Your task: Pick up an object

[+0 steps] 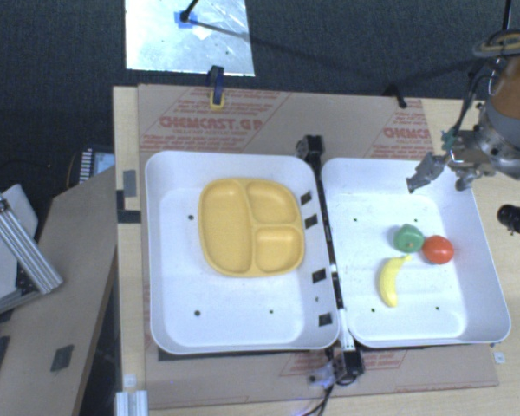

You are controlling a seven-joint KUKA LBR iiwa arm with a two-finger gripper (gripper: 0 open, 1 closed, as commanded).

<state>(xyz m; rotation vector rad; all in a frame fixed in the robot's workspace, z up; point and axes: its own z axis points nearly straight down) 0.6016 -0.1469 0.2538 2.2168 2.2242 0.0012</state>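
The arm point(511, 102) comes in from the right, and its gripper point(442, 170) hangs above the far right part of the right bin point(468, 319). Its fingers point(420, 177) are spread and pinch nothing. Three things lie together in the middle of the right bin, well apart from the gripper: a green fruit point(407, 238), a red tomato point(438, 250) touching it on the right, and a banana point(390, 282) just near of the green fruit. The left bin point(169, 319) bears a yellow plate point(250, 226) with three compartments, lying flat. Both bins sit on a cardboard sheet point(217, 120) on the bench point(126, 128). Beyond the bench lies a shiny foil sheet point(189, 24).
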